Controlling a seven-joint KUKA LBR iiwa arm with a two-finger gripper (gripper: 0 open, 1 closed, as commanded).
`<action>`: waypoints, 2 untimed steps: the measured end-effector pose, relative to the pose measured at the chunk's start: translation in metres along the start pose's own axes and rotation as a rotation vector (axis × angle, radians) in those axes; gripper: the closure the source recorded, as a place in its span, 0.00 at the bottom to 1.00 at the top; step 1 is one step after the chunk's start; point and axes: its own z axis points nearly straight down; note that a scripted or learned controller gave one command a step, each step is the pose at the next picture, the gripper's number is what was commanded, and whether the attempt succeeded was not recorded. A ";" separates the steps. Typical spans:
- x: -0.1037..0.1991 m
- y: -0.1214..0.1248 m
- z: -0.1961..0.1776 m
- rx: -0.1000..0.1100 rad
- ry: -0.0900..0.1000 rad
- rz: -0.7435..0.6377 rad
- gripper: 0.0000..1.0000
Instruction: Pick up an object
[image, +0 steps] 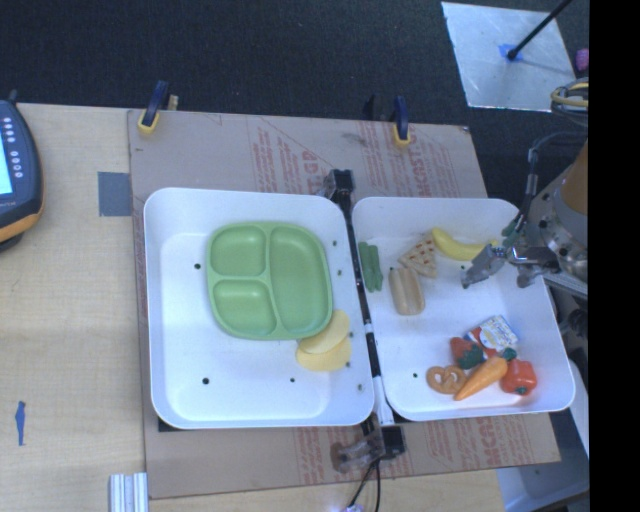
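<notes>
End effector (500, 266) over the right bin (400, 400).
Fingers spread apart, gripping nothing, just right of the banana (456, 244).

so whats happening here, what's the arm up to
A robot arm reaches in from the right, its hand over the right bin's upper right area, close to a toy banana. Nothing can be seen between its fingers. That bin also has a hot dog, carrot, pretzel and other toy food. The left bin holds a green divided plate.

Red print on the cardboard sheet (300, 150) is illegible.
</notes>
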 end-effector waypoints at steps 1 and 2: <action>0.012 -0.034 0.114 -0.007 -0.007 -0.001 0.00; 0.023 -0.068 0.107 -0.017 -0.008 -0.002 0.00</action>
